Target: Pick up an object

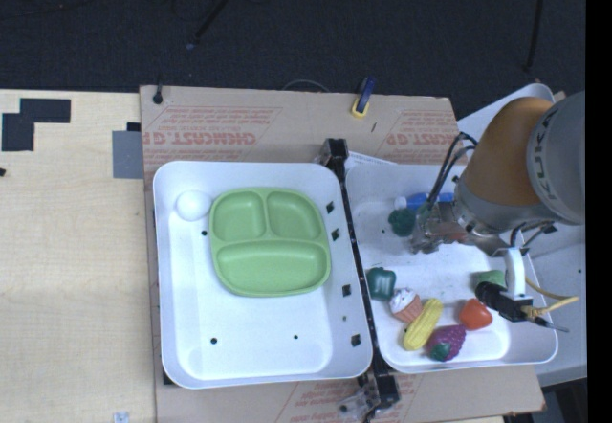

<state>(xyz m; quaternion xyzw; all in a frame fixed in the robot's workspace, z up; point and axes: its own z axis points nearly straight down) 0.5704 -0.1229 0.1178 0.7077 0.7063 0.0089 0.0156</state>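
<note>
Two bins: left bin [182, 335] and right bin [535, 349] lie side by side on a cardboard sheet [287, 129], touching along a black-clipped seam.
Arm: the arm [521, 167] comes in from the right, orange band over the right bin's upper half, hiding that corner of the floor.
Green plate: the three-part plate [270, 241] lies flat in the left bin's upper middle.
Gripper: the gripper [424, 241] points down into the right bin's upper left; I cannot tell how wide it stands or whether it has anything.
Teal toy: a dark green-blue object [403, 219] lies just left of the gripper, with a blue piece [418, 202] above it, partly behind a cable.
Toy cluster: near the front wall, a green block [381, 283], an ice-cream cone [406, 304], a yellow corn cob [423, 323], a purple piece [447, 342] and a red-orange piece [474, 315] crowd together, some touching.
White ball: a ball [192, 206] rests beside the plate's upper left corner.
Blue-yellow clip: a small clip [362, 98] stands on the cardboard's far edge.
</note>
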